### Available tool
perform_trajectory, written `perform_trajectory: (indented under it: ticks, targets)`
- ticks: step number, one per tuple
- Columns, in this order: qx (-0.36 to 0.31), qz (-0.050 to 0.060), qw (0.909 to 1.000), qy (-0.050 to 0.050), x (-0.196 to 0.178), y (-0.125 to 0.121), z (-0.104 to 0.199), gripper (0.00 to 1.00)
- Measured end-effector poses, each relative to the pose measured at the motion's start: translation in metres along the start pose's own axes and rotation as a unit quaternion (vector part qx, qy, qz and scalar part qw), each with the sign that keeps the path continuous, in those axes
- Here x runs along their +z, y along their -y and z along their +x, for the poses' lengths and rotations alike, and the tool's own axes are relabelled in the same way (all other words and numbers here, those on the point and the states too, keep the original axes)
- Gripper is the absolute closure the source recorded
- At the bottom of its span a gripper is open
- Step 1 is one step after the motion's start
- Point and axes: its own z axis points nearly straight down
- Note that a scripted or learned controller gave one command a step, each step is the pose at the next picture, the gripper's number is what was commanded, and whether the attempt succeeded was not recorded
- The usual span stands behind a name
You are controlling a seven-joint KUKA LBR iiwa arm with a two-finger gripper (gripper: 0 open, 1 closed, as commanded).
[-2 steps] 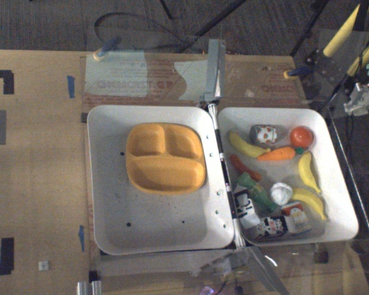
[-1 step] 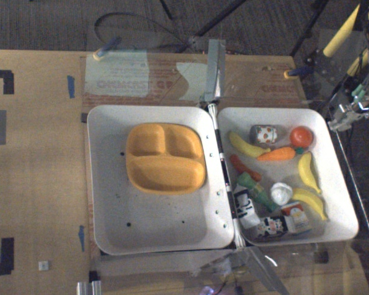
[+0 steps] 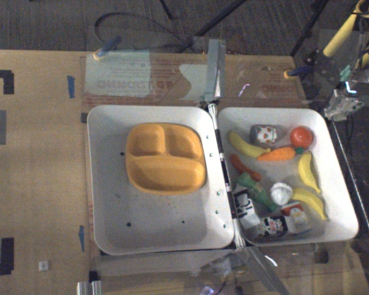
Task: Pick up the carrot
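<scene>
2 shallow white bins sit side by side. The left bin (image 3: pixel 111 226) holds an orange plastic 3-compartment tray (image 3: pixel 165 158). In the right bin (image 3: pixel 341 220), the orange toy carrot (image 3: pixel 277 155) lies between a yellow banana (image 3: pixel 246 145) and a red tomato (image 3: pixel 301 137), near what may be a small grey can (image 3: pixel 264 133).

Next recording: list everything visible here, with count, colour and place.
white bins: 2, white, side by side on the bench
divided plate: 1, orange, left bin
carrot: 1, orange, right bin, upper middle
tomato: 1, red, right bin, upper right
bananas: 3, yellow, right bin, one upper left, two along the right side
can: 1, grey, right bin, top
bottle: 1, green, right bin, centre
milk carton: 1, white and black, right bin, bottom
gripper: 1, grey, beyond the right bin's upper right corner
</scene>
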Motion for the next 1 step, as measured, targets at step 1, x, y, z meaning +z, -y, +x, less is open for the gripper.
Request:
perform_trajectory:
  ticks: [1]
  targets:
    - [0.038, 0.000, 0.9993, 0.000, 0.0046, -0.0303, 0.0077, 1.00]
